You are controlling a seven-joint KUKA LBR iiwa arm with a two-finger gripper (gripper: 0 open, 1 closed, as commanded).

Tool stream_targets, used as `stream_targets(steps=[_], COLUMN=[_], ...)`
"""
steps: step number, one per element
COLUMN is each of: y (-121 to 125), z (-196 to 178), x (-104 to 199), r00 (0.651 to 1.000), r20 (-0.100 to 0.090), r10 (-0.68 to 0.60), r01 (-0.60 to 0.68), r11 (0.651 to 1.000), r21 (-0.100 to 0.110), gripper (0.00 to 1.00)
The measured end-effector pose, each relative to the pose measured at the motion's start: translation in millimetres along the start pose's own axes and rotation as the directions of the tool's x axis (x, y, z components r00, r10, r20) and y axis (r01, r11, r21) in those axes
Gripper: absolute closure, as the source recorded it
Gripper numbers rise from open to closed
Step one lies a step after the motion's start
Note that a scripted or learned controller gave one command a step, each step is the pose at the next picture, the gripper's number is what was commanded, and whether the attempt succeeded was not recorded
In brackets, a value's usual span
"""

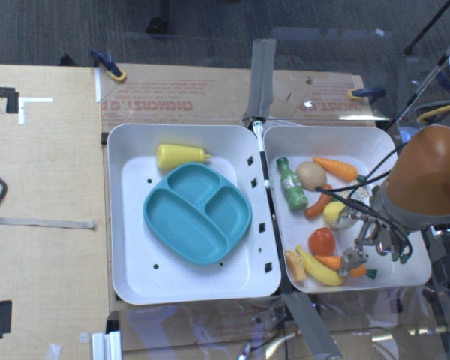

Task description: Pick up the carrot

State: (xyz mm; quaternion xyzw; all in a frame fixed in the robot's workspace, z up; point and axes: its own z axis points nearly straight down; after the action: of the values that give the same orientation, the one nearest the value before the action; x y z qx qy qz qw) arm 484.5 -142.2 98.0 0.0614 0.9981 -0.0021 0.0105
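Pincer low in right bin, touching a carrot by the banana; grip state cannot be told.

Red printing runs across the cardboard sheet lying just behind the left bin. It stands upside down and mirrored from this camera, and its letters are too blurred to read with any certainty.

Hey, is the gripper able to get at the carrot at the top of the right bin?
Probably yes. That carrot lies uncovered near the right bin's far wall, beside the potato. The gripper sits lower down, over another carrot by the banana.
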Motion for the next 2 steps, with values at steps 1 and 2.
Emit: stream_targets(steps=[1,2], y=[-3.3,-2.6], z=[5.4,-4.2], x=[4.6,2.0], r00=[0.931,0.933], r20=[-0.016,-0.012], r10=[0.364,0.36], r01=[-0.364,-0.36], r11=[0.931,0.933], r21=[0.004,0.003], gripper=[0.0,1.0])
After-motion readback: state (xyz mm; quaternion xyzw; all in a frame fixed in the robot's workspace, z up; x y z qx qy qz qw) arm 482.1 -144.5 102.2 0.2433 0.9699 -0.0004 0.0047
